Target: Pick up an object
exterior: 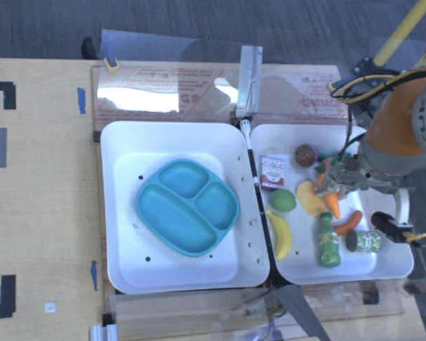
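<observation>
Gripper (331, 181) sat low over carrot (332, 204), right of yellow fruit (309, 197). Claw state: cannot tell. Nothing seen lifted; grasp and lift judged still ahead.

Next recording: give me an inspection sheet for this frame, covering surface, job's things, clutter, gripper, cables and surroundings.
Surface: wooden bench bearing left bin and right bin.
Job's things: right bin holds a banana, green ball, green bottle, carrot, small carton, dark round fruit, small can.
Clutter: blue divided plate in left bin.
Gripper: gripper low over the right bin's toys; finger state unclear.
Cables: yellow and black cables near the arm.
Surroundings: clear panels behind the bins; grey floor.
</observation>
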